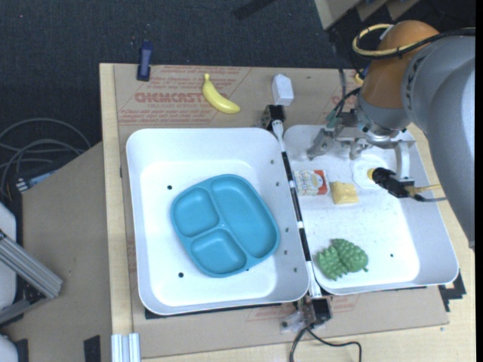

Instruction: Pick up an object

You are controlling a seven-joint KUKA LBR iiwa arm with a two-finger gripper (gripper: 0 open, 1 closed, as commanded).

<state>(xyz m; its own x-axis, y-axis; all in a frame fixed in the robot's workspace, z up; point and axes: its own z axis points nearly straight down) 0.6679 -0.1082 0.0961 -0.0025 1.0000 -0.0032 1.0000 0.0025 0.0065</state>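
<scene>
The right bin point(423, 240) holds a small white and red packet point(310, 182), a yellow block point(345, 193) beside it, and a green leafy toy point(341, 258) near the front. My gripper point(353, 140) hangs low over the back of this bin, behind the packet and the block and apart from both. Nothing shows held in it. The grey arm with its orange band point(389, 74) comes in from the upper right and hides the bin's far right corner.
A blue divided plate point(223, 223) lies in the left bin point(151, 157). On the bench behind the bins lie a yellow banana point(219, 96), a small white object point(282, 89) and a blue object point(144, 60). Cables trail by the gripper.
</scene>
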